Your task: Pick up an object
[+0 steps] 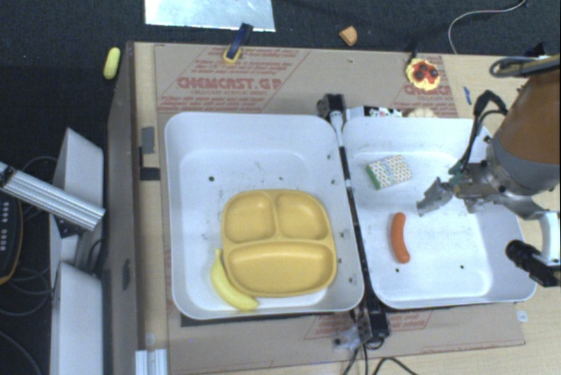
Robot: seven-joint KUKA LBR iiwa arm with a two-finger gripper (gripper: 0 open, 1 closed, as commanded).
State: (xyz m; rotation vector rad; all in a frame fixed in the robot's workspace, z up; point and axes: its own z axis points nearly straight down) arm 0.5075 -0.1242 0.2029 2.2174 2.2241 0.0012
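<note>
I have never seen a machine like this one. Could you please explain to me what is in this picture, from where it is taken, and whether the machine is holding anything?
A single camera fixed above the bench looks down at a slant. The grey and orange shape at the right is a robot arm; its gripper hangs over the right bin. Nothing can be seen between its jaws, and I cannot tell whether they are open. In that bin lie an orange sausage-shaped toy and a small green and white packet. The left bin holds a yellow divided plate with a yellow banana against its lower left edge. Both bins rest on a cardboard sheet.
</note>
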